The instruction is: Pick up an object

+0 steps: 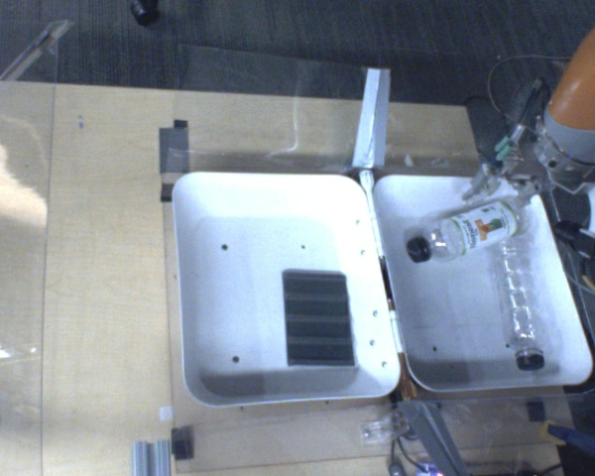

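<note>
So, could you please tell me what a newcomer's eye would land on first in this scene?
Probably the dark ribbed rectangular block, lying alone and stark against the left white bin. Next, the clear plastic bottle with a black cap and orange-green label, lying on its side in the right white bin, with a second clear label-free bottle near that bin's right wall. The grey arm's gripper hangs over the right bin's far corner.
</note>
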You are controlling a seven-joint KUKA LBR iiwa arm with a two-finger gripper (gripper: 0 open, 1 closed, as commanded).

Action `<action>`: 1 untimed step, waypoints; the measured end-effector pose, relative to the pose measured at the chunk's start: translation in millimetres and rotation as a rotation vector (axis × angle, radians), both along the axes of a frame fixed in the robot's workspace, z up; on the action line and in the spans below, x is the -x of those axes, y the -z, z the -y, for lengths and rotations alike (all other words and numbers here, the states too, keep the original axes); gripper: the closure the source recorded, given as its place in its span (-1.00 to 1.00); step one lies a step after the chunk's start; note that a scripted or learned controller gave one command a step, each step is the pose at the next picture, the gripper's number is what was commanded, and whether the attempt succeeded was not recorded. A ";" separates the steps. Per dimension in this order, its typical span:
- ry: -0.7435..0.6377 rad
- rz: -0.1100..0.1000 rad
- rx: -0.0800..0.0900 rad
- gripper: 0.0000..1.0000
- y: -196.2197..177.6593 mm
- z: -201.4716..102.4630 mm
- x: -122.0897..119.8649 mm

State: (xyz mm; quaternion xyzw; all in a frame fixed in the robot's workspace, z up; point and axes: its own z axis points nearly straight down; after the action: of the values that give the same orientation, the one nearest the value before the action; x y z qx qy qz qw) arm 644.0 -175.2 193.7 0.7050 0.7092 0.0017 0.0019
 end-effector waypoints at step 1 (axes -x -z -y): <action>-0.203 0.001 0.001 -1.00 85.8 -33.1 -13.3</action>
State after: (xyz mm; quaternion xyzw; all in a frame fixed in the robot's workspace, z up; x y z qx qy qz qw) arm 657.3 -142.2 108.0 0.6297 0.7768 0.0020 0.0025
